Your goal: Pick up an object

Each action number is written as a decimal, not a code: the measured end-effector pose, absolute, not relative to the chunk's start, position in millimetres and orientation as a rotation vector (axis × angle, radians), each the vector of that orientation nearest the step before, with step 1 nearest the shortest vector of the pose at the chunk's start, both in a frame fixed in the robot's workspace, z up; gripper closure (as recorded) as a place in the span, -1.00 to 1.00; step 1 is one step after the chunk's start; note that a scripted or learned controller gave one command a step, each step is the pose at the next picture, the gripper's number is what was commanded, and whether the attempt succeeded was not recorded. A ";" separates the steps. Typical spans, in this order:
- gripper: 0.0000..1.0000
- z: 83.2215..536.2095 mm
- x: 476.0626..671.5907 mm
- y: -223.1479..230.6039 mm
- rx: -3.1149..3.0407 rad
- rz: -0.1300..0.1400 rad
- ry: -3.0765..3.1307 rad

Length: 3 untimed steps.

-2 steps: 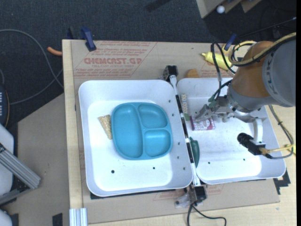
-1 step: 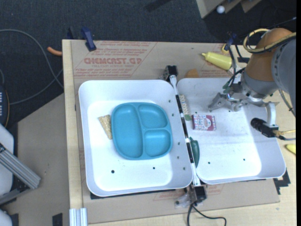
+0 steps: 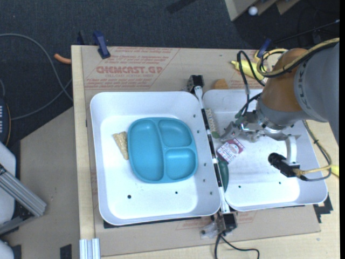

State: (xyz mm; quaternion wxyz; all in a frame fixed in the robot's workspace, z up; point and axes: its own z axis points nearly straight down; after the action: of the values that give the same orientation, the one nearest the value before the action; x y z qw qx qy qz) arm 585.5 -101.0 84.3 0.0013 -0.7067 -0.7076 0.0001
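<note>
My gripper [image 3: 233, 132] hangs low over the left part of the right bin [image 3: 302, 190], with the grey arm and its orange band [image 3: 280, 88] behind it at the right. Just below and left of the gripper lies a small red-and-white packet [image 3: 229, 150]; whether they touch is unclear. A dark green object [image 3: 222, 174] rests against the right bin's left wall, below the packet. In the left bin [image 3: 108, 144] a blue divided plate [image 3: 161, 149] lies in the middle, with a tan rectangular piece [image 3: 121, 141] beside its left edge.
A black fitting with a yellow cable [image 3: 283, 164] sticks out of the arm over the right bin's middle. Black clamps [image 3: 195, 82] sit at the top of the divider between the bins. Cables [image 3: 253, 63] lie behind the right bin.
</note>
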 end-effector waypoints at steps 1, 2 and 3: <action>-1.00 84.9 612.9 -151.9 -2.224 0.000 -2.222; -1.00 84.4 583.7 -94.0 -2.218 0.001 -2.221; -1.00 84.4 572.6 -93.8 -2.220 0.002 -2.219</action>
State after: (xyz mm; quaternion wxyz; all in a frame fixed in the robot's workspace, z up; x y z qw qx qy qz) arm 572.6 -93.8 84.4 0.0015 -0.7072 -0.7070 0.0005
